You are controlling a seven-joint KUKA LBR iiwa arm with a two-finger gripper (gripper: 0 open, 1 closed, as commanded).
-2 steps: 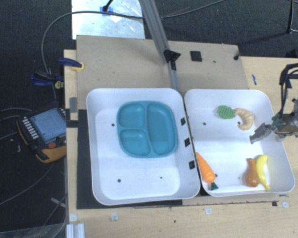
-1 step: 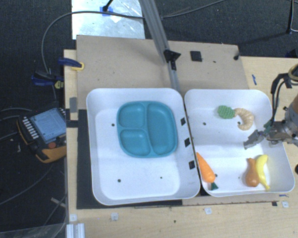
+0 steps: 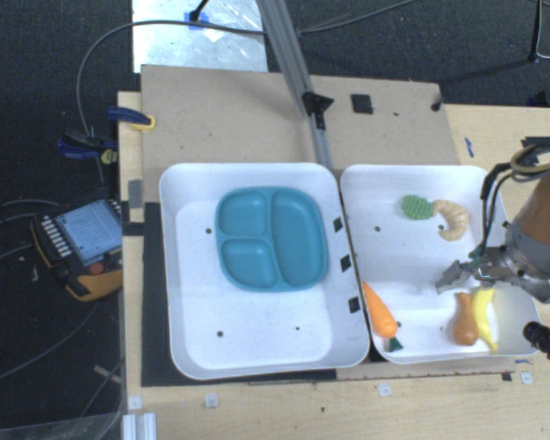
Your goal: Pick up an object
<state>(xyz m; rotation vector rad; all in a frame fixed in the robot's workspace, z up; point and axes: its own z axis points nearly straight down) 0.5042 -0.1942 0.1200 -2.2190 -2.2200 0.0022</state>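
Camera view — no legible writing — gripper [image 3: 460, 280] above banana [image 3: 484, 315].

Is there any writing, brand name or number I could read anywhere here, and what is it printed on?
None can be read.
Handheld device left of the bins: its screen and keys show marks, too blurred to read.
Blue compartment plate, both white bins and the toy food: no text.

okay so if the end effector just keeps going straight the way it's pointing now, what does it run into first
The end effector points toward the picture's left, low over the right bin. Straight on lies bare bin floor, then probably the carrot near the bin's left wall. Depth is unclear from above, so it might pass just behind the carrot.
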